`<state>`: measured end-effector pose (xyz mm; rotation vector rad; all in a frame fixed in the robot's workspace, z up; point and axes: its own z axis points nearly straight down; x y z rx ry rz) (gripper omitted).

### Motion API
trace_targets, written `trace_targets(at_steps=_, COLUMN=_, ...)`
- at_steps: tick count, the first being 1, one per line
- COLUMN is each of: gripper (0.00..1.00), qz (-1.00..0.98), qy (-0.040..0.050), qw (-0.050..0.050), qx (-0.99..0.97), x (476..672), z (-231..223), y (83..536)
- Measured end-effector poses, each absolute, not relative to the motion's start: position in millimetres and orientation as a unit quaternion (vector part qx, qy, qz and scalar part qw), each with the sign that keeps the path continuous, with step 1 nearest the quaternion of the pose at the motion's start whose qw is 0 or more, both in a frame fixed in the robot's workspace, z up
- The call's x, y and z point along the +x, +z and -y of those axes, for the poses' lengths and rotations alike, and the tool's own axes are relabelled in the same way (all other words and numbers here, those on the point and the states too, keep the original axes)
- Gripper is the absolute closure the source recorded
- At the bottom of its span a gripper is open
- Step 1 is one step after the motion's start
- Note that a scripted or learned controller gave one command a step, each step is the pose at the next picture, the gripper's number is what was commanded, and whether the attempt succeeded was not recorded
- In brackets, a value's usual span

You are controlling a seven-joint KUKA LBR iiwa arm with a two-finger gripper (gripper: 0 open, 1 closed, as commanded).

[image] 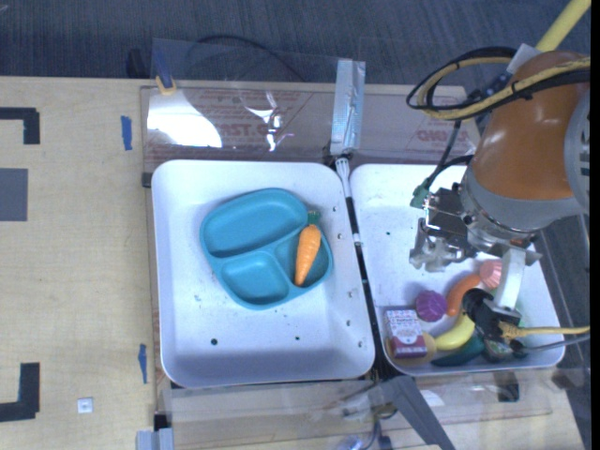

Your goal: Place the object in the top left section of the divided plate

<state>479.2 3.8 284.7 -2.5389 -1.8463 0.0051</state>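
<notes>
Two shallow white bins sit side by side on a pale wooden bench, seen from above at a slant. Nearest the camera, along the front wall of the right bin (pixel 553 293), lies a huddle of toy foods: a small maroon carton (pixel 405 333) with a white printed label too small to read, a purple round piece (pixel 431 306), a yellow banana (pixel 457 334), a dark green item (pixel 472 350), and orange (pixel 460 293) and pink (pixel 489 274) pieces partly hidden by the arm.

Just behind them the gripper (pixel 432 254) hangs over the right bin's floor, its metal fingers pointing down, with no object visible between them; how wide they stand cannot be made out. Above it the grey arm (pixel 525 157) with its orange band enters from the right, trailing yellow and black cables (pixel 469 87).

In the left bin (pixel 178 326) rests a blue divided plate (pixel 253 223), turned slightly askew. A toy carrot (pixel 307 254) lies in its right-hand compartment, long axis running near to far with a slight tilt, green top at the far end, tip toward the camera. The plate's other two sections hold nothing.

Farther back, a clear plastic sheet (pixel 234 115) fronts a cardboard panel (pixel 431 134) bearing faint reddish lettering, not legible. Blue tape marks (pixel 126 131) dot the bench.
</notes>
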Motion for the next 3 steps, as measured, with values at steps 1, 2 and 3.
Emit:
trace_targets(at_steps=1, gripper=1.00, qz=0.506, qy=0.0023, qw=0.002, qx=-0.862, x=478.8, z=32, y=261)
trace_targets(at_steps=2, gripper=1.00, qz=0.275, qy=0.0012, qw=0.000, qx=-0.961, x=479.3, z=62, y=272)
trace_targets(at_steps=3, gripper=1.00, qz=0.215, qy=0.0008, qw=0.000, qx=-0.977, x=479.5, z=98, y=299)
